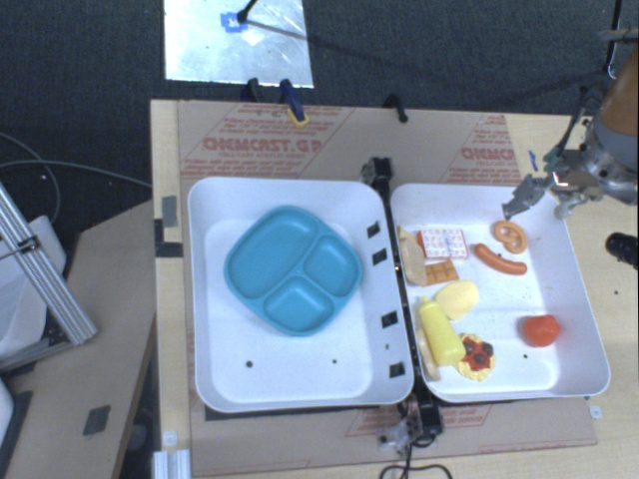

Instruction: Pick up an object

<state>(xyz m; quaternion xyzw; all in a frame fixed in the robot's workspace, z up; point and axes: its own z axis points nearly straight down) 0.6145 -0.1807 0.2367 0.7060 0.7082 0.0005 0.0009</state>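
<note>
- Dark carpeted floor around a tan bench [120, 267], with brown printed board under two shallow white bins set side by side.
- Left bin [215, 367]: blue divided plate [292, 268], three compartments, lying near the middle, tilted like a diamond.
- Right bin [569, 357]: toy food spread across the floor.
- Along the left wall of the right bin: hot dog bun [411, 258] far, yellow bottle [440, 333] near, pale potato-like piece [456, 297] just beside the bottle's far end.
- Waffle square [441, 243] right of the bun; small pizza slice [477, 355] touching the bottle's near right side.
- Pretzel [508, 235] and sausage [498, 259] close together toward the far right; red tomato [540, 330] alone, nearer, well apart from the rest.
- Gripper [547, 196] above the far right corner of the right bin, reaching in from the right, over the far rim beyond the pretzel.
- Jaws: cannot tell whether spread or pressed together; nothing seen between them.
</note>
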